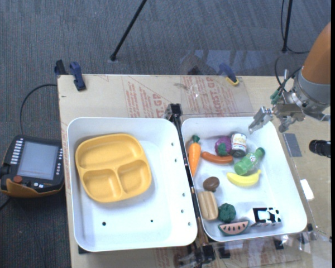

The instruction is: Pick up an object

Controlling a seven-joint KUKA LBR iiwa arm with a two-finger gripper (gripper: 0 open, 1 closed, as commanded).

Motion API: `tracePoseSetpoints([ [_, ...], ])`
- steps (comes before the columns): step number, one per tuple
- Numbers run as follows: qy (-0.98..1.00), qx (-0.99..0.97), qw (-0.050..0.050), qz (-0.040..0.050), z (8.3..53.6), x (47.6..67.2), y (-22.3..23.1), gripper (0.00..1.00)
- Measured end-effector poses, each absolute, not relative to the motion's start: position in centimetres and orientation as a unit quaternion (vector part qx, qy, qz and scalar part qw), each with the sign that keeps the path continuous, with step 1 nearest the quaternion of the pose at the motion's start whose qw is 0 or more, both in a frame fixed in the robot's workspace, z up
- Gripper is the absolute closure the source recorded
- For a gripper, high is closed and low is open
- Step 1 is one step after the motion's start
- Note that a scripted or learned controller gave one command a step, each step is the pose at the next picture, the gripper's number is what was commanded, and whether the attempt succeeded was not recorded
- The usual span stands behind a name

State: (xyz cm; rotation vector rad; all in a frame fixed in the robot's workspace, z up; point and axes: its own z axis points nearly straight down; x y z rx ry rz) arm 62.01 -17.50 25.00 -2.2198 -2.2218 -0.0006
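Two shallow white bins side by side on the surface [128, 96], clamped along the far edge, presumably to keep everything from shifting under the arm. Left bin [89, 236] taken up by a yellow divided tray [113, 166], likely the drop-off spot. Right bin [287, 183] crowded with toy food, gathered within easy reach of the arm: an upright carrot [194, 155] by the left wall, a second orange carrot [216, 157] lying crosswise, a purple vegetable [223, 146] touching a small can [239, 144], a green bottle [250, 161] tilted just above a banana [244, 178]. Nearer: a brown nut-like piece [211, 183], a bread loaf [208, 205], a broccoli floret [227, 211], a watermelon slice [233, 227] and a black-and-white patterned block [266, 216].

Jaws [272, 118] poised over the far right corner of the right bin, above its rim, apart from every object. Spread fairly wide, by the look of the two grey fingers splayed to either side, with nothing between them and nothing touched. Probably an approach pose before a descent. Closest candidates, judged from position: the can and the green bottle, both near and to the left of the jaws. No pick made yet. Tight clustering around the can likely to make a clean grasp awkward.
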Motion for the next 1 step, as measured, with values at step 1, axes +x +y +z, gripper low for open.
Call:
tracePoseSetpoints([
  [1, -0.683, -0.731, -0.005, -0.0030, 10.50, 64.65, -17.63, 0.00],
])
